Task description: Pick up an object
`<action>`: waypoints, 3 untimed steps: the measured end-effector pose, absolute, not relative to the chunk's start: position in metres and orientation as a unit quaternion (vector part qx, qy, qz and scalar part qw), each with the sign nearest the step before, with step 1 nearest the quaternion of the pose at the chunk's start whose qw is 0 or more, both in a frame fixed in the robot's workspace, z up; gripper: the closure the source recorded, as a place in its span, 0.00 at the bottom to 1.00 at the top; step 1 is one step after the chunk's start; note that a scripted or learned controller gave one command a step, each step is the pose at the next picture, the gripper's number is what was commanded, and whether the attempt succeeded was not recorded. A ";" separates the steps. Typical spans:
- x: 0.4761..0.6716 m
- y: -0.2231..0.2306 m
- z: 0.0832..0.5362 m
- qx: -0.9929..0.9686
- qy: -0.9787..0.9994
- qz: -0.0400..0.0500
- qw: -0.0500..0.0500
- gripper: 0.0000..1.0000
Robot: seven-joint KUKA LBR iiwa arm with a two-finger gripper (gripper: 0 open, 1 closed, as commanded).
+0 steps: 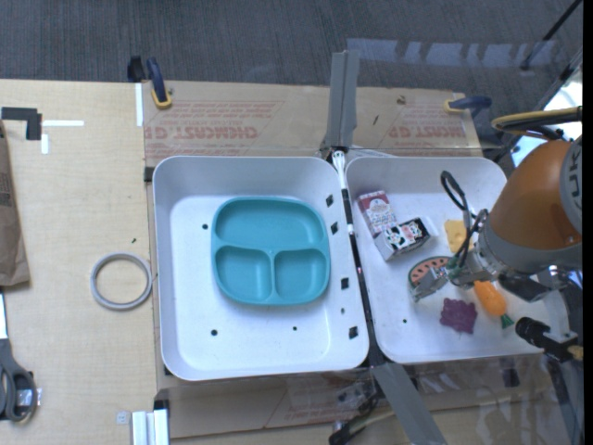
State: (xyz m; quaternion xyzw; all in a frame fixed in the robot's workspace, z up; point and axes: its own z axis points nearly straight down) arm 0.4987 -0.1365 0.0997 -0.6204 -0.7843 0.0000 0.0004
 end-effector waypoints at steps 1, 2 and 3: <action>0.537 -0.119 0.091 -0.595 -0.804 0.000 0.000 0.00; 0.537 -0.120 0.100 -0.595 -0.804 0.001 0.001 1.00; 0.537 -0.120 0.100 -0.595 -0.803 0.001 0.001 0.00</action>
